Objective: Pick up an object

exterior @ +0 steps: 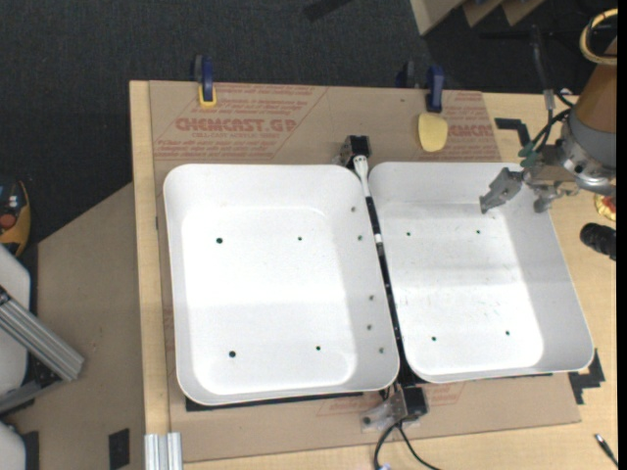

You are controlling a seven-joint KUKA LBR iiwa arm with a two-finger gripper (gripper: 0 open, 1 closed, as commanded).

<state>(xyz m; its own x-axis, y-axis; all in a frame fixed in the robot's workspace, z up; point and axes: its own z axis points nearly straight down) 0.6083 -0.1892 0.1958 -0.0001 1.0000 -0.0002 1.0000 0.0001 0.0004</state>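
I can't tell my gripper's (511,192) state; the yellow object (432,131) looks light, soft, best pinched across its middle.

Tool (516,192): hangs over the far right corner of the right bin, with nothing between its fingers (493,195).
Arm (598,116): enters from the right edge.
Right bin (470,272): white, shallow.
Left bin (274,282): white, touching the right bin along the middle.
Counter (245,125): brown board, two blue clamps (205,76) on its far edge.
Yellow object (432,131): on the board just beyond the right bin.
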